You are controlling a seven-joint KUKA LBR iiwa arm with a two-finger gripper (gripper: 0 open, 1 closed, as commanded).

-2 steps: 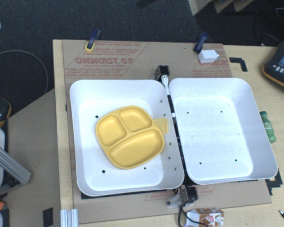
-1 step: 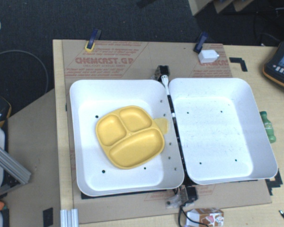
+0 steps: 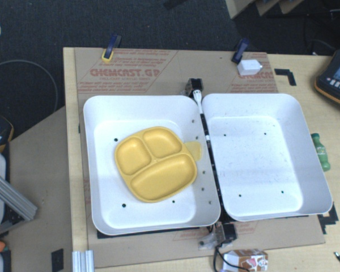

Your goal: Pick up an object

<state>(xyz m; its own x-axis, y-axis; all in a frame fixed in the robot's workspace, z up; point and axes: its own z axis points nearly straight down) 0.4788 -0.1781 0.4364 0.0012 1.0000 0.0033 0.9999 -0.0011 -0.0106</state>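
Note:
A yellow three-compartment plate (image 3: 156,164) lies flat in the left white bin (image 3: 99,123), a little left of the bin's middle and turned at a slight angle. A small pale yellow piece (image 3: 194,149) pokes out from under the plate's right edge, near the divide between the bins. The right white bin (image 3: 294,118) sits beside it, its floor marked by a few dark dots.
Both bins rest on a cardboard sheet (image 3: 158,67) held by blue clamps (image 3: 110,45) at the back. A green object (image 3: 321,152) lies just outside the right bin's right rim. A white block (image 3: 250,67) sits behind the bins.

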